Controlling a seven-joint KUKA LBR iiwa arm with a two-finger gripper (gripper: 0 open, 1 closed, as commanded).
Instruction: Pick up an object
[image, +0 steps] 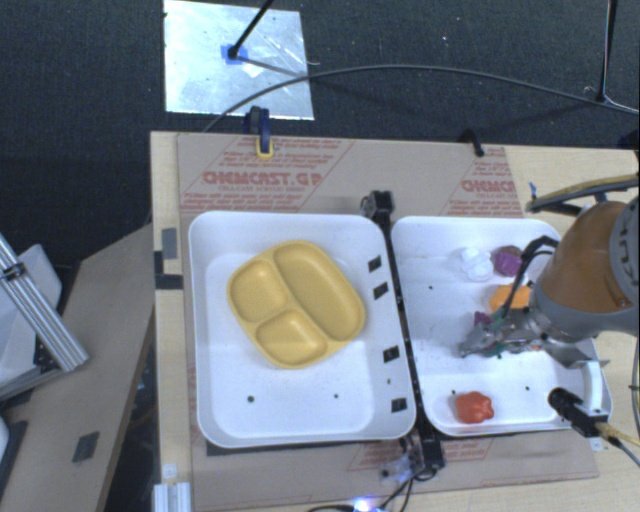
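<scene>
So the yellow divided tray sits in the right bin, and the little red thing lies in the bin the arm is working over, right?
Not quite. The camera view shows the yellow divided tray in the left bin. The red thing does lie in the right bin, where the gripper is working.

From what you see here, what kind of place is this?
Probably a robotics lab bench set up for grasping tests: a robot arm reaches over two white bins, small test objects such as a red lump lie inside, and cables run across the dark floor.

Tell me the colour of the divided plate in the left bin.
Yellow. The divided plate shows clearly in the camera view, lying in the left bin.
</scene>
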